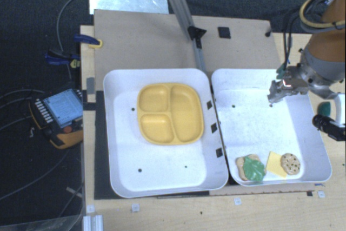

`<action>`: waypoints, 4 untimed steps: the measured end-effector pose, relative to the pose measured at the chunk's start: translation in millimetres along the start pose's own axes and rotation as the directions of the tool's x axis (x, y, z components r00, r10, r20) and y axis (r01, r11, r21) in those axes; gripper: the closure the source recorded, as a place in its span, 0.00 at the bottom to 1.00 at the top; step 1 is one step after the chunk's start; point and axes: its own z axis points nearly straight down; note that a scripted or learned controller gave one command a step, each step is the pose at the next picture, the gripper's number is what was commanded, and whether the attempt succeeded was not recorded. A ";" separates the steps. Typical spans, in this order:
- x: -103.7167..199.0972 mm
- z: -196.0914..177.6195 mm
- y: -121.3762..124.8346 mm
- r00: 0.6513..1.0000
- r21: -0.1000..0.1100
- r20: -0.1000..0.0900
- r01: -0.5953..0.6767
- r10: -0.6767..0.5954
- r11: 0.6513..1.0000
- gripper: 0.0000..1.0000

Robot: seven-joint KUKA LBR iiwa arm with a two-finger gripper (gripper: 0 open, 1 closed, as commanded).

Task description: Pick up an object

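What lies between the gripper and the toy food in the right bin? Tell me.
Bare white bin floor. In the camera view nothing sits between the gripper and the green piece, yellow wedge and cookie.

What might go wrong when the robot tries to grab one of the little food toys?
1. The green toy, cheese and cookie are bunched together at the right bin's near edge, so the end effector may knock a neighbour or catch two.
2. They lie close to the bin's wall, which could block the end effector from closing well.
3. The cheese and cookie look flat, so they may slip away.
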 end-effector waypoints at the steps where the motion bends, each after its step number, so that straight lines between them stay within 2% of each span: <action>1: 43.5 9.7 10.5 1.000 0.002 0.000 0.000 0.000 1.000 1.00; 3: 149.2 5.3 55.1 1.000 0.000 -0.001 0.001 -0.001 1.000 1.00; 4: 196.8 22.8 64.3 1.000 0.002 0.000 -0.001 0.001 1.000 1.00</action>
